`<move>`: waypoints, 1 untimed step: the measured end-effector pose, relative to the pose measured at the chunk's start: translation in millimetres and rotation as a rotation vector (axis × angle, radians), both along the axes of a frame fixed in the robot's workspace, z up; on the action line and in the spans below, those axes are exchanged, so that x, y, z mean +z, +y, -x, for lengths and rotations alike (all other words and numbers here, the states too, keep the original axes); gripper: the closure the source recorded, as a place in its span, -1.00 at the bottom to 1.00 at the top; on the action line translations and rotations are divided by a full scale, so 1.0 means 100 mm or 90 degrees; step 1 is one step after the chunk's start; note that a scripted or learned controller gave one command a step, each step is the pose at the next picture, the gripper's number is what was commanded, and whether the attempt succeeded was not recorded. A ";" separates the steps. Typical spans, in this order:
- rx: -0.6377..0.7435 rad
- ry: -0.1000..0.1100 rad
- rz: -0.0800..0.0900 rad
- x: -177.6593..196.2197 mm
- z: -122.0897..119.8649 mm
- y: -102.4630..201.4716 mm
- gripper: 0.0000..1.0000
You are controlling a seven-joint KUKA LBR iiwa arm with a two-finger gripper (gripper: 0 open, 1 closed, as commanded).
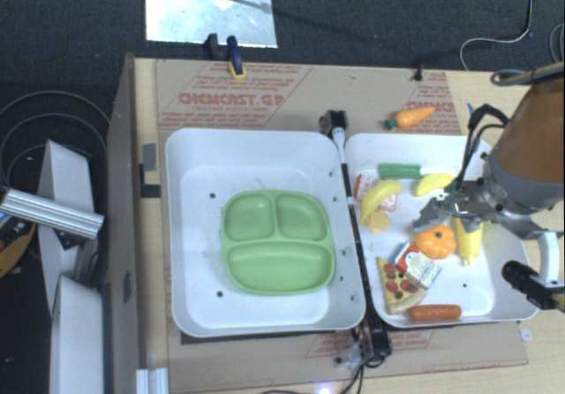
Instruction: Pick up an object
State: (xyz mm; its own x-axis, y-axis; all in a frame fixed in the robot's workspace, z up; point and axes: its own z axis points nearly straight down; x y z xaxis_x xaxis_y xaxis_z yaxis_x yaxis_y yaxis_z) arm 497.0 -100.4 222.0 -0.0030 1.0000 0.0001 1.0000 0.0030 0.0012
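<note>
We see the gripper [434,209] low in the right bin [508,295], just above the orange fruit [436,242]. We cannot tell if it is open or closed.

Grey arm [530,162] low, reaching leftward

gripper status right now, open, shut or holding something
Gripper: down in the right bin, just above the orange fruit and beside the banana; cannot be told whether open or shut, and nothing is visibly held.
</note>
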 end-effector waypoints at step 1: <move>-0.003 0.002 0.001 -0.91 -0.36 -0.46 -1.00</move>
State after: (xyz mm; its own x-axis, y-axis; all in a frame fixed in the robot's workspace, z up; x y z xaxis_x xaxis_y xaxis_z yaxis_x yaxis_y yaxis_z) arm 533.4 -146.3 131.0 0.0014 1.0000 -0.0009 1.0000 -0.0014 -0.0020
